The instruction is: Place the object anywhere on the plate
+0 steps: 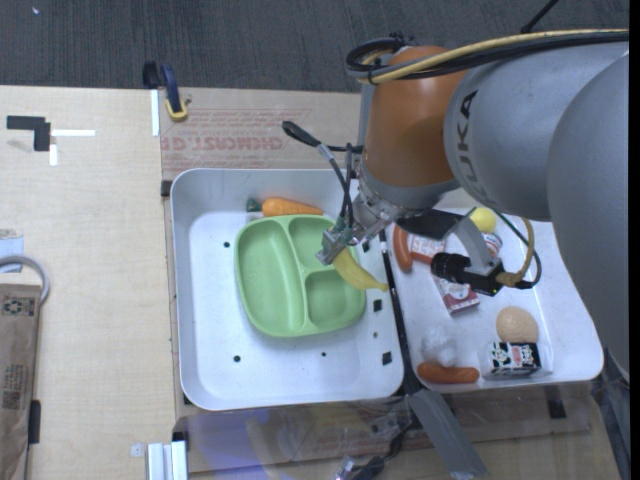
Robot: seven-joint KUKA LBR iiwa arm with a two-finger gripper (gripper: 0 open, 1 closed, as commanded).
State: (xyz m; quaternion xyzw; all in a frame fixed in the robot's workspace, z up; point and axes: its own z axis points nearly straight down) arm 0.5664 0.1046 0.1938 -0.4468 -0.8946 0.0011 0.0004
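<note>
Your claw [341,240] sits over the right edge of the green divided plate [285,278] in the left bin [205,308]. A yellow banana [358,272] lies just beneath it, resting across the plate's right rim; it looks pinched at its upper end between the fingers, though the view is too crowded to be sure. A carrot [290,207] lies beside the plate's top edge. The right bin [565,353] holds a sausage [448,373], an egg [516,323] and a small carton [514,359].

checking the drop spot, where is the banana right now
In the camera view the banana lies in the left bin, across the green plate's right rim, just under the gripper and beside the divider between bins.
</note>
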